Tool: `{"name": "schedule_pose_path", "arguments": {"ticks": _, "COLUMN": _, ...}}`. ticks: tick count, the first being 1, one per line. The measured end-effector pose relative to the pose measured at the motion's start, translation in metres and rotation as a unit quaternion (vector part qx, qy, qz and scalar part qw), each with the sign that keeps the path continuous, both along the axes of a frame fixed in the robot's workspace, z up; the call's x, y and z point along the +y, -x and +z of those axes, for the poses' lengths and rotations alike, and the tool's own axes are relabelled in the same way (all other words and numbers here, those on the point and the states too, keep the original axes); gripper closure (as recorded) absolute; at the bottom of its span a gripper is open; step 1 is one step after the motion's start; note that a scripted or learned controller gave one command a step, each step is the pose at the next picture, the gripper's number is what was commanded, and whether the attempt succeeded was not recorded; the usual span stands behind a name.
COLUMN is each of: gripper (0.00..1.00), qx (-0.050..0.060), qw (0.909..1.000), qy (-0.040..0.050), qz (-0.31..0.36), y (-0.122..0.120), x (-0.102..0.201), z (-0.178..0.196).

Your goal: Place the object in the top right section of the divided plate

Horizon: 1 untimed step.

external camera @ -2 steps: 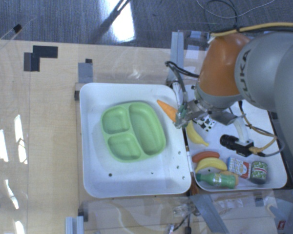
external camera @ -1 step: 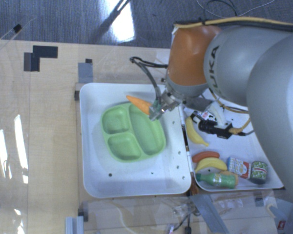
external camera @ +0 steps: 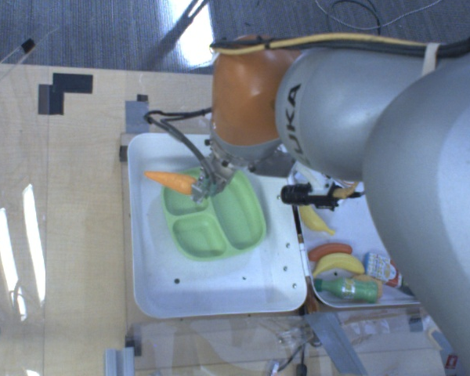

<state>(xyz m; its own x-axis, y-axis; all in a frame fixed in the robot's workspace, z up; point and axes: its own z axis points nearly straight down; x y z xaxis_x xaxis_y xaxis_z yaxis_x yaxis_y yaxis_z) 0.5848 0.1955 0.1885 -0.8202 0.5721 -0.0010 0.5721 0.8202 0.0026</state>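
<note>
Evidently the carrying step is in hand: a carrot (external camera: 171,181) is seen held at its thick end between the fingers (external camera: 198,188), which are closed on it, while its pointed tip juts out to the view's left. The carrot hangs over the upper left part of the green divided plate (external camera: 247,222), which lies inside the left white bin (external camera: 219,296). The orange-banded wrist (external camera: 247,92) of the arm is poised directly above, and much of the plate's upper edge is hidden by it.

The plate is seen to have one long section along the view's right side and two smaller sections on its left. Which of these counts as the top right section cannot be settled with certainty from this slant, but the long section near the wrist is judged the likeliest. The carrot is therefore judged not yet over its target, since most of its length reaches past the plate's left rim.

A short shift toward the view's right is called for next, then a lowering until the carrot lies within the section's walls, and only then a release. Because the carrot is long, a turn of the wrist may be needed so that it lies along the section.

In the right bin (external camera: 360,222), bananas (external camera: 337,263), a red sausage-like item (external camera: 330,250) and a green bottle (external camera: 348,290) are left untouched.
</note>
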Motion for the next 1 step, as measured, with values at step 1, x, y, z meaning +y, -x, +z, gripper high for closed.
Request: {"name": "schedule_pose_path", "arguments": {"ticks": 1, "gripper": 0.00, "qx": 0.000, "qw": 1.0000, "qy": -0.0001, "qz": 0.000, "y": -0.0001, "x": -0.0002, "z": 0.0001}}
